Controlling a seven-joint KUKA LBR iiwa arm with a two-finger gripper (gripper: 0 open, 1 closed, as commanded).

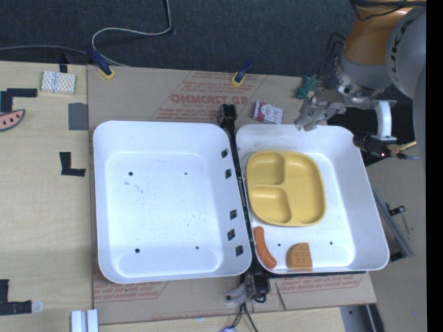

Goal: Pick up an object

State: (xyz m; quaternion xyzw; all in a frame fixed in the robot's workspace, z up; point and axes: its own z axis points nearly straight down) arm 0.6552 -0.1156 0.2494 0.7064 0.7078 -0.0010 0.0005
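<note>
partly blurred, the gripper (309, 118) hangs over the right bin's (360, 185) far rim (finger gap unreadable, nothing visibly held).

A single camera is looking down from above the bench (48, 206) at a slant, taking in both white bins, the left bin (111, 206) and the right bin (360, 206), side by side. It is sitting far enough back to be catching the bench edges, while the arm (387, 33) is reaching in from the right.
</note>
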